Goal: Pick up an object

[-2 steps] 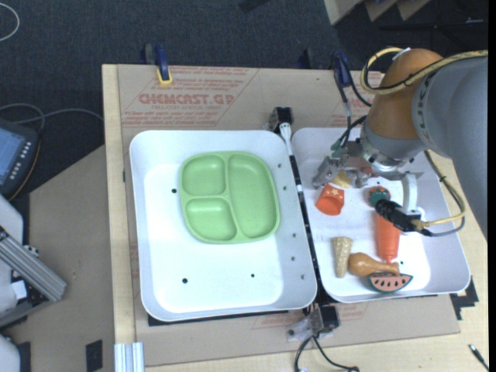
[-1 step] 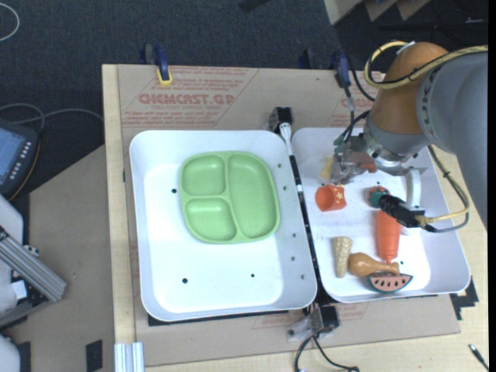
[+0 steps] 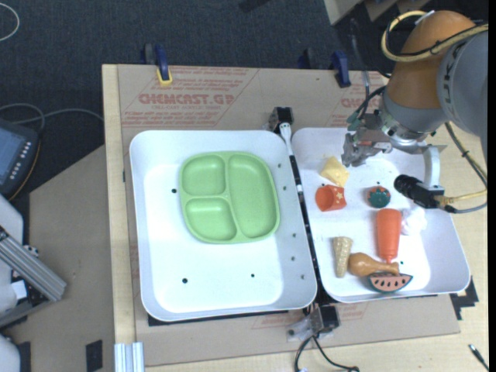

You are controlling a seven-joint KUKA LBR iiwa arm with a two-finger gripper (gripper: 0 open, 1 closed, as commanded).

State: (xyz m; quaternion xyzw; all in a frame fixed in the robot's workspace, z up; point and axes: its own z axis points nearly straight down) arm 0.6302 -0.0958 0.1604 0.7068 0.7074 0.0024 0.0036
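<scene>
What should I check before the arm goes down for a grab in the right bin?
1. Gripper over the right bin: ok.
2. Target below it: yellow piece lies just beside the tip, ok.
3. Space around target: red piece sits close, not ok.
4. Jaw opening: cannot tell.
5. Anything held already: cannot tell.
6. Green tray lies in the left bin, away from the grab: ok.
</scene>
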